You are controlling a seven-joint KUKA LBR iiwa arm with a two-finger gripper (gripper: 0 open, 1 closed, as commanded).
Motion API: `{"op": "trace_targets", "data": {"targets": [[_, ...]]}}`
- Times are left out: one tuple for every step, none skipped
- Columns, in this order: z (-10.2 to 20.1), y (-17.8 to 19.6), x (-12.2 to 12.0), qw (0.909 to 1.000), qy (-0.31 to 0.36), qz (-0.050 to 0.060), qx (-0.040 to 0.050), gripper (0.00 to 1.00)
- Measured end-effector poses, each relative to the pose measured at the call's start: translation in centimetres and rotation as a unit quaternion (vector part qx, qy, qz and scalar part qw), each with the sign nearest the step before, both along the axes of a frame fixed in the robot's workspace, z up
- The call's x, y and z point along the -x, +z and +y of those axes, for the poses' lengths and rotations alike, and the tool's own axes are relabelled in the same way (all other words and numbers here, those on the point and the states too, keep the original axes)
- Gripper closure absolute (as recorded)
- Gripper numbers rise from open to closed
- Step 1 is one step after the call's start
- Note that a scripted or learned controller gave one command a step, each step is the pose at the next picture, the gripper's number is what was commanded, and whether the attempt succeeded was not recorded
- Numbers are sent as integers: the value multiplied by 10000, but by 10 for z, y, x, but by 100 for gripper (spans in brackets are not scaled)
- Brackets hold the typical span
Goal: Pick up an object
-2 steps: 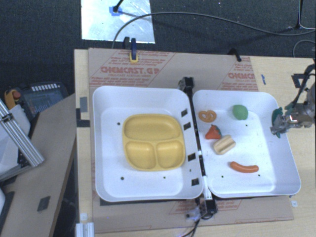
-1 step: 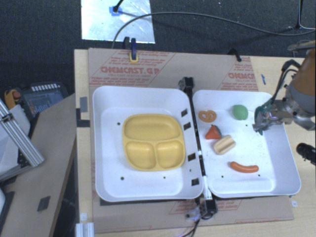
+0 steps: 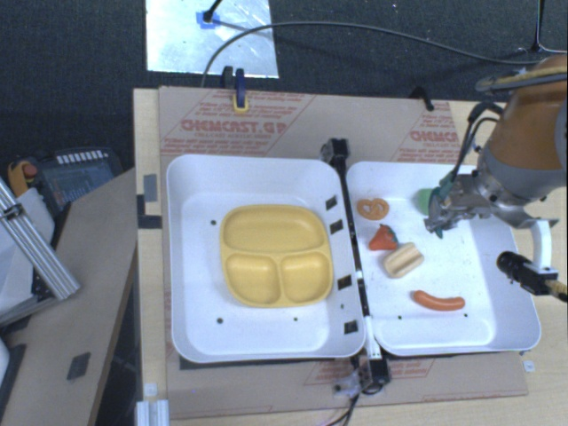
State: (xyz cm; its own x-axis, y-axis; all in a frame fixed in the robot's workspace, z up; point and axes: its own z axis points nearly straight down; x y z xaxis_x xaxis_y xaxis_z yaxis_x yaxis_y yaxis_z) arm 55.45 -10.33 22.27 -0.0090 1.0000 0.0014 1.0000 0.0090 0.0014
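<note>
We note the sausage (image 3: 437,301) lying below and well clear of the pincer (image 3: 437,223), bread roll (image 3: 401,260) nearer, its left; finger state we cannot tell, so we advise centring squarely over one item before descending.

My surface (image 3: 146,264) is pale wood, topped with a printed cardboard sheet (image 3: 266,122) held by a yellow clamp (image 3: 240,91) at its far edge. Beyond it lies dark carpeted floor (image 3: 71,51) with a shiny metal plate (image 3: 210,23) and a black cable (image 3: 382,32). At left stand an aluminium rail (image 3: 31,247) and a dark control pendant (image 3: 67,177).
</note>
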Motion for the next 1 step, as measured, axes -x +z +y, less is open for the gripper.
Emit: {"op": "trace_targets", "data": {"targets": [[52,11,-14,10000,1,-6,0,100]]}}
